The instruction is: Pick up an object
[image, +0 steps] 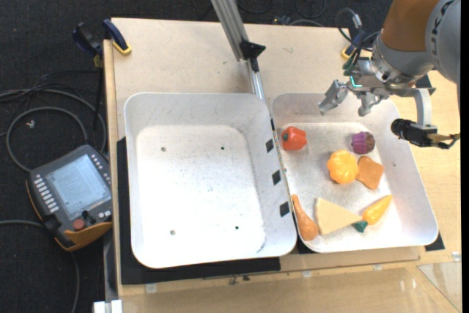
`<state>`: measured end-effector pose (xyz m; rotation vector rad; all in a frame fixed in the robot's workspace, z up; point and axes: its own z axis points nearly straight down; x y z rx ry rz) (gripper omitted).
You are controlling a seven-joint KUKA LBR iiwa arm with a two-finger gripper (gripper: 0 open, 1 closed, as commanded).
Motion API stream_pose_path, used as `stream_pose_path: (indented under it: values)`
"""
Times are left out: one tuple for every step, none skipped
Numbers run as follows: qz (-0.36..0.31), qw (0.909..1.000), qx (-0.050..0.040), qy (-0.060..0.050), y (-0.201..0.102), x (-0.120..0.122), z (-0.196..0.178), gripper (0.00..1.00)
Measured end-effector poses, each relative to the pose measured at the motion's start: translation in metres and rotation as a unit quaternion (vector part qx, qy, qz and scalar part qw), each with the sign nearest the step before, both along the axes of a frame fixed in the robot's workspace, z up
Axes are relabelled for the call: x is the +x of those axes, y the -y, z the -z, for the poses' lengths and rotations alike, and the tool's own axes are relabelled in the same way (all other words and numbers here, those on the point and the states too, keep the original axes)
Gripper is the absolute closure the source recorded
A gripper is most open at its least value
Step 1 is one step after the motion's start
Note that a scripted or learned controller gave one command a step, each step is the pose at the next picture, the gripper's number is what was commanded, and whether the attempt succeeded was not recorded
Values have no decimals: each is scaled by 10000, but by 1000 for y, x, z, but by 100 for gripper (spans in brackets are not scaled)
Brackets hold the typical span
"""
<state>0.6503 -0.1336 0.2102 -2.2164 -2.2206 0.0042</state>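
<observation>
We see the gripper (349, 99) above the far rim of the right bin (419, 179), its two fingers spread open with nothing between them. The toy food lies below it in that bin: a red pepper (293, 138), a purple piece (362, 142), a yellow pepper (342, 167), an orange block (370, 174), a cheese wedge (335, 217) and two carrots. The left bin (146, 179) has lots of open floor. We can read no words anywhere.

A grey arm (440, 18) with a broad orange band, ending in a metal two-fingered hand (349, 100) with cables.
</observation>
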Motion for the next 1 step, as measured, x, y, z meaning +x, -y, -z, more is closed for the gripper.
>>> stream_pose_path:
  values:
    - [-7,10000,-7,22,0,1,-3,0]
